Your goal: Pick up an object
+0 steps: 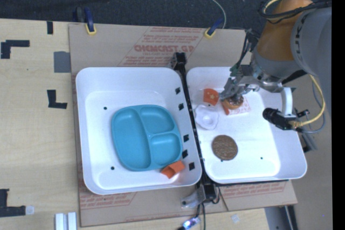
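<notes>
A: Object, item 1: an orange-and-brown block (233, 105) in the right bin (269, 161), lying on a pale wrapper with red print (243, 109), upper middle of the bin floor. Where is the tool against it?

B: The gripper (234, 93) hangs directly over that block, its tips at the block's top edge. Contact or a small gap, I cannot tell. Open or closed, I cannot tell either; the tips are dark and blurred against the block.

A: Item 2?

B: An orange cube (211, 96), just to the left of the gripper, near the divider (186, 110) between the 2 bins.

A: Item 3?

B: A clear, crumpled plastic piece (206, 117), just below the orange cube, apart from the block.

A: Item 4?

B: A brown round disc (224, 147), lying flat, lower middle of the right bin, well apart from the gripper.

A: The arm itself?

B: The grey arm (318, 40) enters from the right, orange band (280, 29) above the wrist. A black fitting with a yellow cable (283, 117) sits over the bin's right side.

A: Left bin (97, 169)?

B: 2 items. A teal divided plate (146, 136) with 3 compartments, flat at the centre. An orange piece (172, 169) touching the plate's lower right edge, near the divider.

A: Under the bins?

B: A brown cardboard sheet (151, 46) with red print, on a wooden bench (32, 132).
</notes>
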Robot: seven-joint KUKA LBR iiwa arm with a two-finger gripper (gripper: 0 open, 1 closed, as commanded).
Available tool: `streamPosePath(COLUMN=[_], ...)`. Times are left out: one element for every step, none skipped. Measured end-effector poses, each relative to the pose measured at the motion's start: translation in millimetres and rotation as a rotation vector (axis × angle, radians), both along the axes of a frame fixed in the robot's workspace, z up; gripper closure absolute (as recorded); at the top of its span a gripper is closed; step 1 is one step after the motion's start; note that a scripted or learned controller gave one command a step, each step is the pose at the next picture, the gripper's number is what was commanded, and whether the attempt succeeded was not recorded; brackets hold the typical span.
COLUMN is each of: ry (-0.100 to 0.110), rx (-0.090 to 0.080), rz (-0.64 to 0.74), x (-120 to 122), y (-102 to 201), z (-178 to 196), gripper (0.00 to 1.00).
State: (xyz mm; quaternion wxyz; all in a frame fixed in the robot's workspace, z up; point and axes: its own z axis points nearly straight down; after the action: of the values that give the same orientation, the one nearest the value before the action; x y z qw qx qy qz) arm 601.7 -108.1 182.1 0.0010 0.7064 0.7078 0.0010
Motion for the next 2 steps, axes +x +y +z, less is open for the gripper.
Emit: streamPosePath(ry=[0.002, 0.006], rx=[0.000, 0.000], rz=[0.000, 0.001], x=[1, -13], y=[1, 49], z=[22, 16], gripper=[1.00, 1.00])
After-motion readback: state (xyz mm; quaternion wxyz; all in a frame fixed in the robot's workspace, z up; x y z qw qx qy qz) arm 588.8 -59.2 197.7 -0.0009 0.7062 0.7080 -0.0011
